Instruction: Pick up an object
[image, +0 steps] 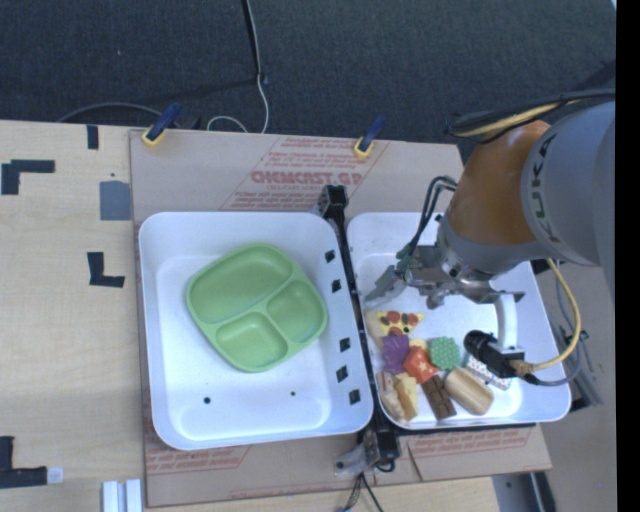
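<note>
My gripper (392, 283) hangs over the upper left part of the right bin (375, 238), just above the pile of toy food. Below it lie a pizza slice (396, 322), purple grapes (396, 350), a red piece (420, 366) and a green broccoli (444, 352). Along the bin's front edge sit a bread roll (469, 391), a brown bar (438, 398) and a sandwich piece (401, 396). I see nothing held in the gripper. The bulky grey and orange wrist (500, 210) hides the bin's far right part.
The left bin (170, 400) holds a green divided plate (257, 307). A black divider rail (345, 300) runs between the bins. Both bins rest on a cardboard sheet (300, 175) clamped at the back.
</note>
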